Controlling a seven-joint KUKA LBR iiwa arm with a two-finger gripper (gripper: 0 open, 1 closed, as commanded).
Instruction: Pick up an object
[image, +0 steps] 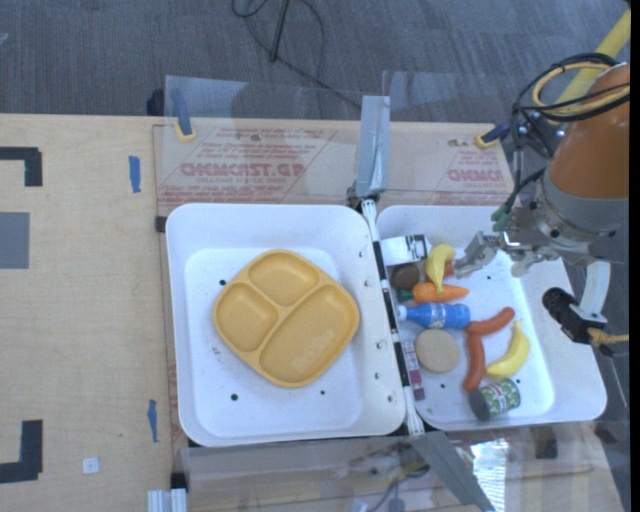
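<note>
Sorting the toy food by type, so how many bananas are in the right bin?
2. One banana lies near the bin's upper left, by the gripper and above the carrot. The other banana lies lower right, beside the sausages. None looks hidden.

Two white bins (200, 400) sit side by side. One yellow plate (286, 317), two bananas (440, 263), two sausages (491, 322), one carrot (440, 293), one bottle (436, 316), one can (497, 397).

A yellow plate (287, 317) is seen in the white left bin (190, 300). In the right bin (575, 395), 2 yellow bananas (516, 351), an orange carrot (440, 293), a blue bottle (437, 316) and a green can (496, 397) are seen.
</note>
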